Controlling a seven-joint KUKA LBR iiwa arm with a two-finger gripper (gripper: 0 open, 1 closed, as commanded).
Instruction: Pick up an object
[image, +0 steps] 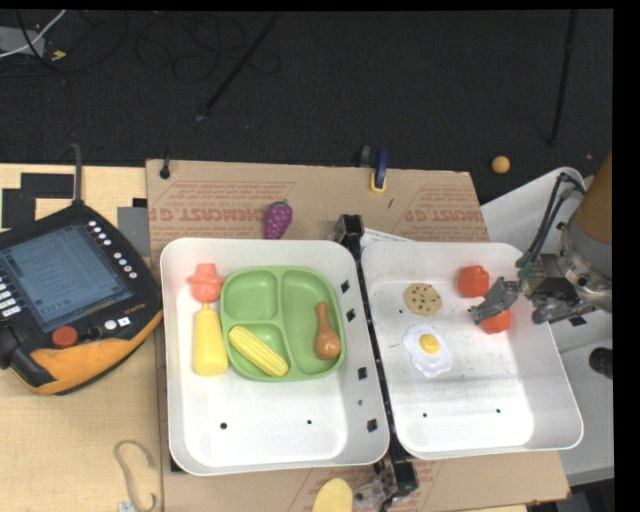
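The gripper reaches in over the right bin from its right rim, low over the upper right part of the bin floor. Its dark fingers slant down toward the left, and a small red-orange toy piece lies right under their tips, touching or nearly touching them; whether it sits between the fingers or merely beside them cannot be told, and the state of the grip cannot be told either. Just above and to the left of the gripper, near the bin's back edge, lies a red toy tomato, apart from the fingers. Farther left sits a chocolate-chip cookie, and below it a toy fried egg, both toward the bin's left wall. The left bin holds a green divided plate with a toy corn cob in its lower left compartment and a toy chicken drumstick in its right compartment. Beside the plate, along the bin's left wall, lie a yellow bottle and a pink toy above it. A purple bunch of grapes rests on the cardboard behind the left bin.
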